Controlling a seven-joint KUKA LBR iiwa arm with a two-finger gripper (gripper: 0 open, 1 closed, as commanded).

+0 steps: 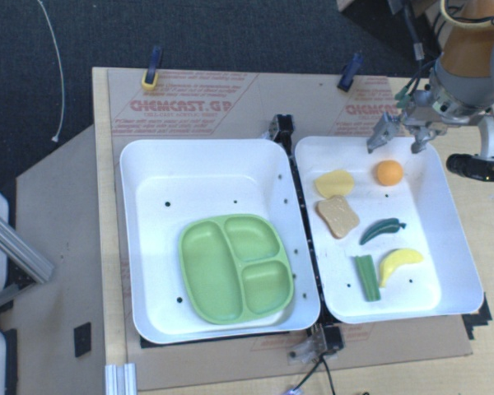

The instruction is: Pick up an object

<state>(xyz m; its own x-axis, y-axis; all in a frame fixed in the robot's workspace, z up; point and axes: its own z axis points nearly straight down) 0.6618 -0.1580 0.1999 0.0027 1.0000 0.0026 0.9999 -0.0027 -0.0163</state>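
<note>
The right bin [457, 220] holds an orange ball [389, 173], a pale yellow piece [334, 183], a tan bread slice [337, 216], a dark green pepper [381, 230], a yellow banana [399, 263] and a green stick [366, 276]. My gripper [400, 136] hangs over the bin's back edge, just above and behind the orange ball. Its two fingers are spread apart with nothing between them.
The left bin [140, 171] holds a green divided plate [235, 266]. Blue clamps [152, 66] [350, 71] sit on the board's far edge. A black clip [281, 127] stands between the bins at the back.
</note>
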